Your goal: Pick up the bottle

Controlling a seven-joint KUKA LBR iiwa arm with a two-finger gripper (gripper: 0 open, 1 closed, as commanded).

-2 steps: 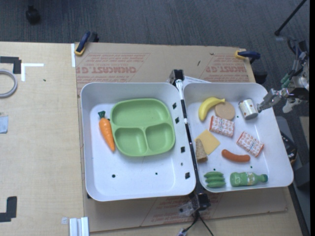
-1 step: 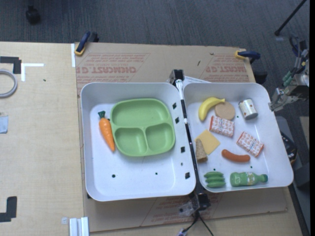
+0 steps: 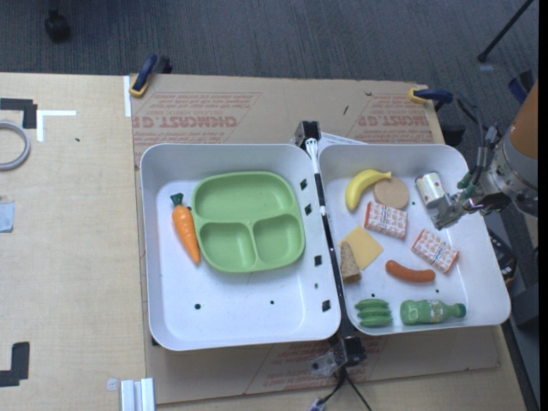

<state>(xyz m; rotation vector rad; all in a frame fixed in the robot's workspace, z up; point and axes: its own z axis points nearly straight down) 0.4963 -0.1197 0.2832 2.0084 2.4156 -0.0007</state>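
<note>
Seen from above at a slant: two shallow white bins side by side on a cardboard sheet, left bin (image 3: 163, 298) and right bin (image 3: 488, 302). In the left bin, a green divided plate (image 3: 249, 221) at centre, with an orange carrot (image 3: 185, 230) just beside its left edge. In the right bin, a green bottle (image 3: 431, 312) lying on its side near the lower edge, cap toward the right, just beside a green pea pod (image 3: 373, 312) on its left. Above these, a red sausage (image 3: 410, 271), a wedge of cheese (image 3: 362, 248) touching a slice of brown bread (image 3: 348, 264), two red-and-white packets (image 3: 386, 219) (image 3: 434, 251), a banana (image 3: 365, 185) and a round biscuit (image 3: 392, 193) toward the upper part. At the right side of the frame, the gripper (image 3: 449, 205) hanging over the upper right of the right bin, close to a small silver can (image 3: 428, 187), well apart from the bottle. Cannot tell how far apart the claw stands or whether anything sits in it; too small and blurred to judge.
</note>
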